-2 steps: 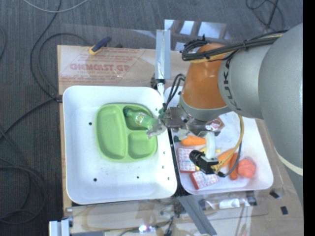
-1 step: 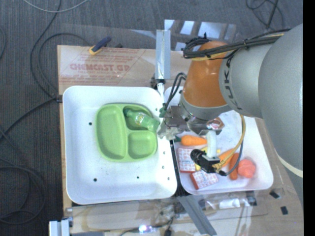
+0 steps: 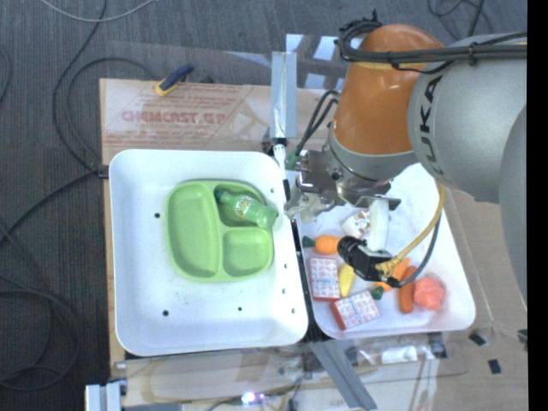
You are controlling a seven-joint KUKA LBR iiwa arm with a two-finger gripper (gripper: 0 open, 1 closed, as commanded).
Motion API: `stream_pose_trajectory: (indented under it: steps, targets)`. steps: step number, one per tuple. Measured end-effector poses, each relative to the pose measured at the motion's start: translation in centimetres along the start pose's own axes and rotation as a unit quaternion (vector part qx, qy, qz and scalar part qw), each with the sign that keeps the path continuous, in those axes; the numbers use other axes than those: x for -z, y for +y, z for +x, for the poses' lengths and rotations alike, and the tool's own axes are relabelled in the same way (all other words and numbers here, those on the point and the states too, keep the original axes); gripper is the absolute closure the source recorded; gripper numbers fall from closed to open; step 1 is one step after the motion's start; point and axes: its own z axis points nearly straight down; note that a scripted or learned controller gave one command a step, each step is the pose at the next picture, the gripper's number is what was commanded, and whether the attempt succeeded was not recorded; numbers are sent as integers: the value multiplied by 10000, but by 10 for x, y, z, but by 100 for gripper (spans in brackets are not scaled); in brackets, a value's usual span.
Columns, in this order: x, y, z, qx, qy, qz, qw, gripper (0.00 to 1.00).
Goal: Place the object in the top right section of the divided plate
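Note:
A green divided plate [image 3: 205, 240] lies in the left white bin [image 3: 145, 315]. A green plastic bottle [image 3: 247, 208] lies tilted in the plate's top right section, its cap end reaching over the plate's right rim. My gripper [image 3: 297, 200] hangs just right of the bottle, over the wall between the two bins. The grey arm with its orange band [image 3: 390, 84] covers the upper part of the right bin. Nothing is visibly held between the gripper's parts.
The right bin [image 3: 458, 315] holds several toy foods: a small orange [image 3: 326, 245], a yellow banana [image 3: 346, 279], two red-and-white boxes [image 3: 324, 278], a red-orange tomato [image 3: 428, 293] and a white item [image 3: 364, 223]. A black cable loop [image 3: 364, 259] hangs over them.

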Motion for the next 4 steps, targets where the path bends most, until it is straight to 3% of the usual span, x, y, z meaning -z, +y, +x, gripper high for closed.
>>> stream_pose_trajectory:
  steps: [1,2,3,4]
  targets:
    - [-98,-30,-92,95,12,21,10000,100]
    - [-98,-39,-29,256,13,22,9997,100]
    - [-98,-27,-117,458,5,13,9989,100]
    - [-98,-28,-99,762,9,5,9971,100]
